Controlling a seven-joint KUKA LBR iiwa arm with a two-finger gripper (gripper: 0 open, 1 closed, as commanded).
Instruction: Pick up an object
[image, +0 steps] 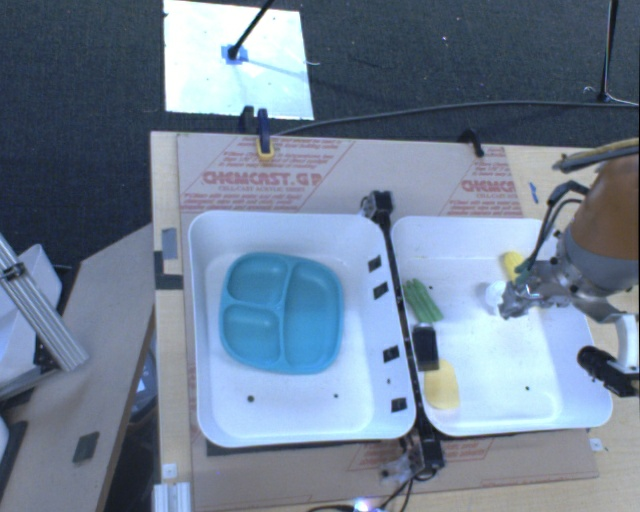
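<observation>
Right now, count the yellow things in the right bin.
2. One yellow piece lies near the front left corner of the right bin, below the black block. Another sits toward the back, beside the gripper, which may hide more.

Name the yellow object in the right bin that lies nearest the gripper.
The small yellow piece by the bin's far wall, just beside the gripper. The other yellow object lies at the near-left corner, below the black block.

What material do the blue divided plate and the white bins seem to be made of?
The blue divided plate looks like moulded plastic, smooth and matte: even colour, rounded compartments. The white bins also look like plastic, slightly glossy: thin rounded rims, soft highlights. Neither can be confirmed by sight alone.
</observation>
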